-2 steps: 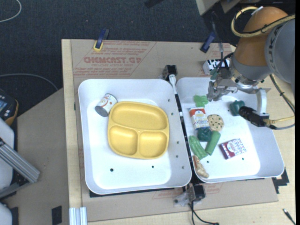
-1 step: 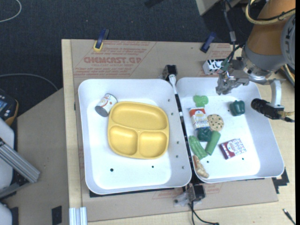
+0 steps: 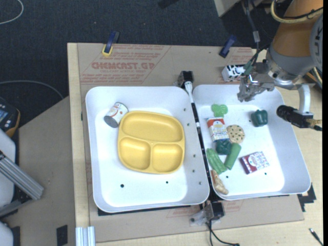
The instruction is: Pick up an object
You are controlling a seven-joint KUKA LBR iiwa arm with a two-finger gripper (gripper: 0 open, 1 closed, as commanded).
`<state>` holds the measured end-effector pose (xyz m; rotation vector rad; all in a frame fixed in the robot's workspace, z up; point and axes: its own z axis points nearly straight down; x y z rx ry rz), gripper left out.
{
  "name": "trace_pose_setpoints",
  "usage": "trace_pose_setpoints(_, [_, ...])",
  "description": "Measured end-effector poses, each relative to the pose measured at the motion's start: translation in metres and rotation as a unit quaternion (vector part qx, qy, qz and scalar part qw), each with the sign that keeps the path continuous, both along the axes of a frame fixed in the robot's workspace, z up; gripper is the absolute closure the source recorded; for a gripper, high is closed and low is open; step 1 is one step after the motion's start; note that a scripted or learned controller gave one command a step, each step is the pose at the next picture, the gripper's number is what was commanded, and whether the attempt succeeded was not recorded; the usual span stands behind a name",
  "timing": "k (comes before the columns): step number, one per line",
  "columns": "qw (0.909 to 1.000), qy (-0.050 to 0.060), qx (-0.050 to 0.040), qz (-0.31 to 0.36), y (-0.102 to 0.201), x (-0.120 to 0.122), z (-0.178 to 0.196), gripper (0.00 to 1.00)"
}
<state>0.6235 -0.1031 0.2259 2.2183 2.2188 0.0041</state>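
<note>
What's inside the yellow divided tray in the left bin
The yellow divided tray shows three bare compartments with nothing in them. It lies flat in the left bin, so the bin floor under it is hidden. A small can lies just outside its upper left corner.

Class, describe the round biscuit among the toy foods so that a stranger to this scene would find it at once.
Start at the right-hand shallow white bin, where the small toy foods lie. Near its middle, just right of the red-and-white carton, sits the round tan biscuit with dark specks. It is the one flat, speckled disc there; its neighbours are green pieces or printed packets.
</note>
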Motion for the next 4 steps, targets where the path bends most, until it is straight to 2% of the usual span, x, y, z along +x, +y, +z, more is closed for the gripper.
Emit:
trace_pose_setpoints(2, [1.0, 0.004, 0.002, 0.003, 0.109, -0.049, 0.01, 1.0])
trace_pose_setpoints(3, [1.0, 0.005, 0.0011, 0.001, 0.127, -0.062, -0.01, 1.0])
trace_pose_setpoints(4, [1.0, 0.002, 0.0006, 0.0, 0.13, -0.056, -0.011, 1.0])
